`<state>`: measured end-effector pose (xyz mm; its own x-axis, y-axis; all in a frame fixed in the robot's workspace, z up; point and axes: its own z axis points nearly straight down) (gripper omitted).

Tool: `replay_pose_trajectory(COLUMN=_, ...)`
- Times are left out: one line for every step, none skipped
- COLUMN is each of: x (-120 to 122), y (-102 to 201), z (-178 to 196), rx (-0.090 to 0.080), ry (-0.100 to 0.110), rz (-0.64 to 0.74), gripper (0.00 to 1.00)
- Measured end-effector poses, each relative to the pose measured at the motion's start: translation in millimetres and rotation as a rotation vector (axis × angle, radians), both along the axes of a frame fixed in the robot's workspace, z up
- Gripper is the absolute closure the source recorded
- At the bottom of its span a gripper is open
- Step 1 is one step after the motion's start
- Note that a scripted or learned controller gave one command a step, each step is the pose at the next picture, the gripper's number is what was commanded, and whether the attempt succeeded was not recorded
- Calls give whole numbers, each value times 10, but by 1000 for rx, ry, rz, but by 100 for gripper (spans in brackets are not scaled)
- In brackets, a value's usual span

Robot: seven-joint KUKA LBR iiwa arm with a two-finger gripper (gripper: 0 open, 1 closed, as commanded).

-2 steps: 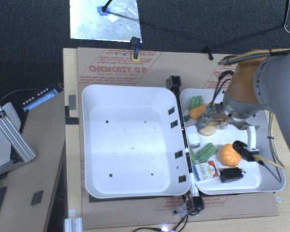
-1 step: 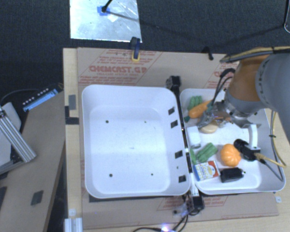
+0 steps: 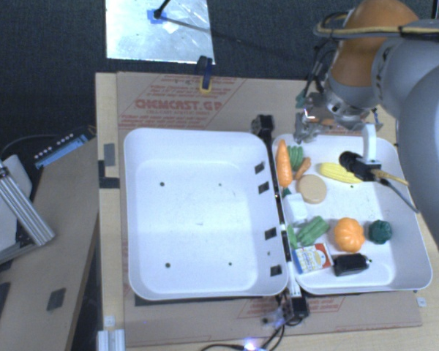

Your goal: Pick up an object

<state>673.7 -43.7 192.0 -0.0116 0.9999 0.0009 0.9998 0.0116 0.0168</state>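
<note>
Glare and the arm's bulk blur the gripper [image 3: 307, 125] over the right bin's [image 3: 413, 269] far left corner; I cannot tell how it stands. Just near of it lies a carrot [image 3: 284, 164], against the left wall. The left bin [image 3: 143, 141] offers wide bare floor for moving.

- Arm [image 3: 413, 72]: cut off by the top and right edges.
- Right bin [image 3: 406, 265]: far corner hidden under the arm.
- Gripper [image 3: 307, 129]: small and blurred; finger state indeterminate.
- Small card [image 3: 312, 257]: print too small to read.
</note>
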Motion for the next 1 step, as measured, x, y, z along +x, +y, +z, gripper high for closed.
replay_pose_trajectory(x=-565, y=-529, z=-784, rx=-2, ry=24, rz=-16, gripper=100)
